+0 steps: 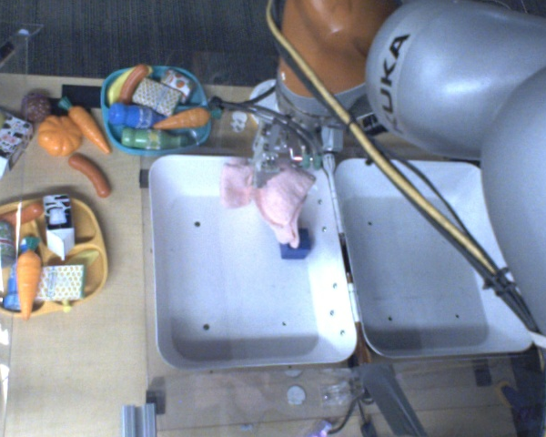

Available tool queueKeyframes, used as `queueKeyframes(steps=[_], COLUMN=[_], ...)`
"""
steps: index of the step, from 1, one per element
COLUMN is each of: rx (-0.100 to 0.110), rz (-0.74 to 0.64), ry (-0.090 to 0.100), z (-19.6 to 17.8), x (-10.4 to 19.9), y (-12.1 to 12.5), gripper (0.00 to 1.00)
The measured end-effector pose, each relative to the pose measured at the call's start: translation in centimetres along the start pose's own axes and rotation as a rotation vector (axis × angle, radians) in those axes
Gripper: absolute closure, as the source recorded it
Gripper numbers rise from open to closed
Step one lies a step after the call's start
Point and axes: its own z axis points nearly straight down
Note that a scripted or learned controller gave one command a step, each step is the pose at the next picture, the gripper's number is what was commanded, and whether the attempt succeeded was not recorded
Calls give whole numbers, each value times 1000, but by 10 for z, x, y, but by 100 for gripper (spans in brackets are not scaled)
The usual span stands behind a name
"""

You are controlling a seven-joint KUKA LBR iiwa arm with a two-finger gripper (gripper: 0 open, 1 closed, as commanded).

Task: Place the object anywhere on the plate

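Cataloguing the camera view. First entry? (clerk)

Gripper (287, 156), on the grey arm (455, 80) with the orange band, poised over the far right corner of the left bin (191, 335). Clenched or released: cannot tell, the tip is masked by its own body and by cloth. (checker)

Second entry, the task's thing? (clerk)

Pink cloth (275, 197), bunched directly beneath the gripper and touching it, draping down toward the bin floor. Whether it is actually grasped cannot be told. (checker)

Third? (clerk)

Blue block (296, 247), just below the cloth's lower end, on the bin floor, nearer the camera than the gripper. (checker)

Remaining stock? (clerk)

Right bin (419, 335), to the gripper's right in this view. Blue bowl (155, 139) of toy food, to the gripper's left and slightly farther back. Yellow tray (96, 244) of toy food, well apart at far left. Loose toy carrot (91, 127) and sausage (91, 175) on the bench between those two. (checker)
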Motion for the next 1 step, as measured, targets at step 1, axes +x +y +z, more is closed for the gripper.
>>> queueKeyframes(steps=[1], rx=[0], rz=[0], ry=[-1], z=[0], x=[0], y=[0], gripper=[0])
